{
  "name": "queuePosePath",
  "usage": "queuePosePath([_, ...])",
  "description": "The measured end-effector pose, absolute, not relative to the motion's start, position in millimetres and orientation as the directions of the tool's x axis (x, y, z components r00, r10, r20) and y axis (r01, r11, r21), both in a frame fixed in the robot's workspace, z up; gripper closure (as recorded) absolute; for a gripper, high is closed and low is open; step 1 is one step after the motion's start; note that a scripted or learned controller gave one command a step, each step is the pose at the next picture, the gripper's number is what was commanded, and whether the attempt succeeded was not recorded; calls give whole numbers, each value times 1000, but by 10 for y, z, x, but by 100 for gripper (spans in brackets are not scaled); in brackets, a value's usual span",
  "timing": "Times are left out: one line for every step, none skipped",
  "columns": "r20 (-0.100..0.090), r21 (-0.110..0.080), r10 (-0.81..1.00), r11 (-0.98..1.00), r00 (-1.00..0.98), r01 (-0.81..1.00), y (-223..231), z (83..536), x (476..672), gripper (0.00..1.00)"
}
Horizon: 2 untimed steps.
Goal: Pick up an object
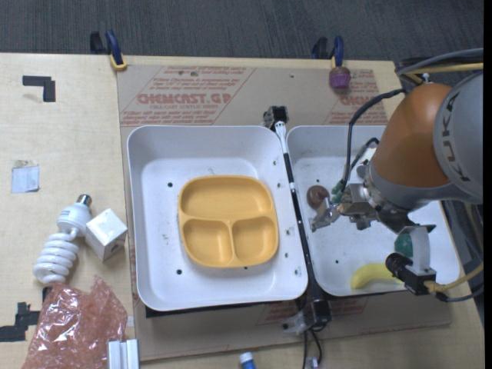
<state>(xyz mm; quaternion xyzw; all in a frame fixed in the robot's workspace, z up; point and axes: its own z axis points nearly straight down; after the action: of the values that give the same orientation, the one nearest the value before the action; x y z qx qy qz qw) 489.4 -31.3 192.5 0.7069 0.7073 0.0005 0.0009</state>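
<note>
Gripper (pixel 327 215) low in right bin (pixel 338 279), whether clenched or released impossible to tell, brown object (pixel 316 196) just beside, banana (pixel 372 275) near front edge

Two white bins side by side on bench. Left bin (pixel 146 206) holds yellow divided plate (pixel 228 221), three compartments, near centre. Right bin (pixel 327 271): arm (pixel 419 148) reaches in from right, orange band above wrist; gripper (pixel 326 215) low over bin floor, just beside small brown object (pixel 316 196). Yellow banana (pixel 372 275) near bin's near edge; green object (pixel 404 243) beside it, partly hidden. Left of bins: spiral light bulb (pixel 61 241), white cube (pixel 106 233), crumpled pink wrap (pixel 73 325).
</note>
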Motion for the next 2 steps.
queuePosePath([0,0,1000,-2,2,1000,-925,1017,5207,0])
queuePosePath([0,0,1000,-2,2,1000,-946,923,4781,0])
